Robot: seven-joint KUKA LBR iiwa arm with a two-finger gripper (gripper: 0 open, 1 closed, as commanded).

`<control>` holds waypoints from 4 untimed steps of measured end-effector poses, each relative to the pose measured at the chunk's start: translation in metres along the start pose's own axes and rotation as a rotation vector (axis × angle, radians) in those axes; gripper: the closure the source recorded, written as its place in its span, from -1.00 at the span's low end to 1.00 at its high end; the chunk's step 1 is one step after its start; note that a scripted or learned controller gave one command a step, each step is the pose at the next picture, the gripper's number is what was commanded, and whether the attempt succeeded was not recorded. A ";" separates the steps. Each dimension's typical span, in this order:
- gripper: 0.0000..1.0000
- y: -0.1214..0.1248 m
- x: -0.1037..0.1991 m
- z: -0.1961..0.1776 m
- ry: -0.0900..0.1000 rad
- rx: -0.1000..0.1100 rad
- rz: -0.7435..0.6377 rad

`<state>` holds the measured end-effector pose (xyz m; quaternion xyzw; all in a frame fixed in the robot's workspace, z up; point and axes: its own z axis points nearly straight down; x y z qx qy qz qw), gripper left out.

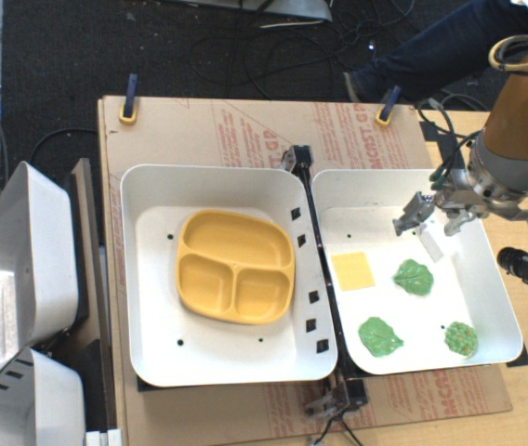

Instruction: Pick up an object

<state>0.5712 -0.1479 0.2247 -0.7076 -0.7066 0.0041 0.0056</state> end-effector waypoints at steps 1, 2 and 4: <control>-1.00 0.003 0.001 -0.008 -0.002 -0.014 -0.003; -1.00 0.008 0.009 0.049 -0.002 -0.011 -0.005; -1.00 0.005 0.001 0.133 -0.005 -0.016 0.000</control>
